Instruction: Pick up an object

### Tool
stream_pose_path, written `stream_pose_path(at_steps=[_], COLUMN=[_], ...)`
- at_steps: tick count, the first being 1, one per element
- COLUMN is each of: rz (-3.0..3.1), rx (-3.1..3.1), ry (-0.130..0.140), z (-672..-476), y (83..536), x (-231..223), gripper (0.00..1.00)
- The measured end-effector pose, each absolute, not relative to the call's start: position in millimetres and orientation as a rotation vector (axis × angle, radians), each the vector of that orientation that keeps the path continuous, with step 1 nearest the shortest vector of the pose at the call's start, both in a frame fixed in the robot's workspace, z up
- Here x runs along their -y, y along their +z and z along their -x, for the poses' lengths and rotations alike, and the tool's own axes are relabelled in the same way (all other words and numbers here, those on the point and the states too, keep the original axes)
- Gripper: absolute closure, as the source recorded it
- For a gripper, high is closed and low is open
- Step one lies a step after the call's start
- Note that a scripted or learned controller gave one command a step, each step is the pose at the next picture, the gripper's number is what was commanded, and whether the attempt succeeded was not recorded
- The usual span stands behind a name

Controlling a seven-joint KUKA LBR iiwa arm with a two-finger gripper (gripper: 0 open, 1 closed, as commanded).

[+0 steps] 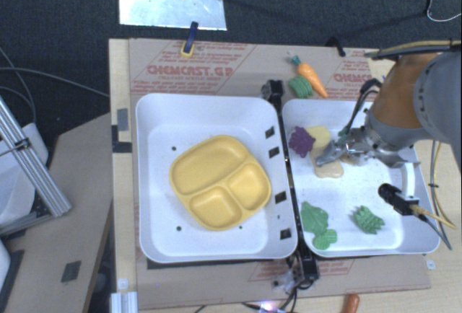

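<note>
The claw (328, 156) sat low in the right bin (415, 236), right on top of a pale yellow piece (330, 170); couldn't tell if it was clenched or not. A purple toy (301, 140) was just left of it, green toys (317, 223) below, and the yellow divided tray (219, 179) way off left.

Pale cream flat toy (330, 169) lying in right bin (361, 245), just below purple toy (301, 140).
</note>
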State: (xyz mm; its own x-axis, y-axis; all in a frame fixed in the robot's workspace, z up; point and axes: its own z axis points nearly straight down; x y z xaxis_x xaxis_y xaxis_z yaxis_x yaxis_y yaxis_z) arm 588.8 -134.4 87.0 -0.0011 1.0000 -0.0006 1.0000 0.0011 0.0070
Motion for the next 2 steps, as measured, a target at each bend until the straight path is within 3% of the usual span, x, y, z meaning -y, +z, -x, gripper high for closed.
stream_pose_path(at_steps=[1,2], rz=[-2.214,-2.205], rx=[-2.213,-2.216], ry=[0.006,0.007], z=[-639.2,-639.9], y=[87,101], x=[211,209], gripper=[0.00,1.00])
